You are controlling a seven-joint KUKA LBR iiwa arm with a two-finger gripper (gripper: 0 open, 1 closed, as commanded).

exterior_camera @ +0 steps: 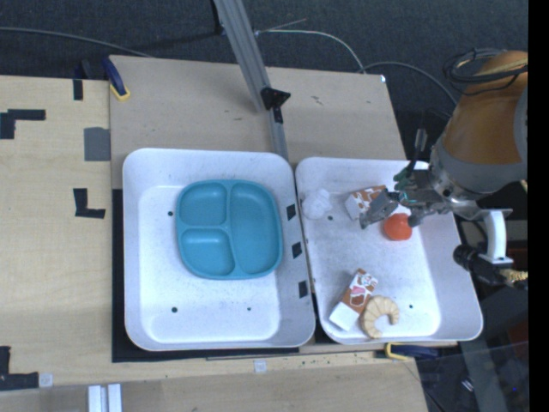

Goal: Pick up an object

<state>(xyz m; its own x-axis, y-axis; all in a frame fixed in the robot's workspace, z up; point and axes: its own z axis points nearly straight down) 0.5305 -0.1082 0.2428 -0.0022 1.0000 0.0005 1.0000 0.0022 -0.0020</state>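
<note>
Setting: wooden bench (214, 110) on a dark floor, bearing two shallow white bins side by side, seen from above at a slant.
Red object: small round red-orange item (397, 227) in the right bin (446, 307), near its upper right part, lying on the bin floor just below the gripper's dark fingers.
Gripper: gripper (390, 209) low over the right bin, reaching in from the right; dark fingers point toward the left, their tip just beside the red object and the small packet; whether the fingers are spread or closed cannot be told, and nothing is plainly seen between them.
Small packet: white and brown packet (366, 199), just left of the gripper, touching or nearly touching the finger tip.
Clear lump: pale, see-through crumpled item (316, 202) near the right bin's upper left corner.
Carton: small white and brown carton (354, 297) in the lower middle of the right bin.
Croissant: tan curved pastry (379, 312), touching the carton on its right.
Left bin: left bin (146, 299) holds a blue divided plate (230, 228) with three compartments.
Arm: grey arm with orange band (485, 118) at the right edge.
Pole: grey metal pole (244, 45) slanting across the bench above the bins.
</note>
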